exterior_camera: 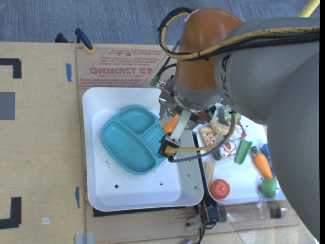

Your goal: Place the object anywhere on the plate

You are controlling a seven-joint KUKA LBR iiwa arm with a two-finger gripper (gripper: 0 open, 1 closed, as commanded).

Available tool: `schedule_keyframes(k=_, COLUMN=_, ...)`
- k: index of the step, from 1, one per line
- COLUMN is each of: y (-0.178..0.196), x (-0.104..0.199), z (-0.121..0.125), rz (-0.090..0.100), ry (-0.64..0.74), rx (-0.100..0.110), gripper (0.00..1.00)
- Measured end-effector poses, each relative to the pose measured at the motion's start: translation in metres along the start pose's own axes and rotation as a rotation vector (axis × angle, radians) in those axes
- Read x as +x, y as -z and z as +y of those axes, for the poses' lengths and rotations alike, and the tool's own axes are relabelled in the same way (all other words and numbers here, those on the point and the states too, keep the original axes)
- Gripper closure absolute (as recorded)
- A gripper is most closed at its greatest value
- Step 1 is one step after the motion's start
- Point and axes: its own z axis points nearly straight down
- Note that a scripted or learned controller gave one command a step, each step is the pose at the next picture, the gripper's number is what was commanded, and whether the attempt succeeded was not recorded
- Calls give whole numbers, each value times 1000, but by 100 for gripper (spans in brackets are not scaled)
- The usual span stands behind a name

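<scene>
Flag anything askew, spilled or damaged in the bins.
Nothing spilled or damaged. The teal plate lies flat in the left bin, turned diagonal to its walls; the toy food sits inside the right bin.

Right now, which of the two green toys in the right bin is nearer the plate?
The elongated green toy, left of the carrot; the rounded green one lies below the carrot, farther from the plate.

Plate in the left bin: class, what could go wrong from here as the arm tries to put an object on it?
1. The gripper hangs near the right edge of the plate, so a release here might land on the floor of the left bin instead.
2. The carrot and the green stick lie close together in the right bin, so a pick could nudge the neighbour.
</scene>
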Motion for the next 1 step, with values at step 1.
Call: schedule_keyframes(k=1, y=-1, x=-1, z=1, rz=-2, ry=-2, rx=1, gripper=0)
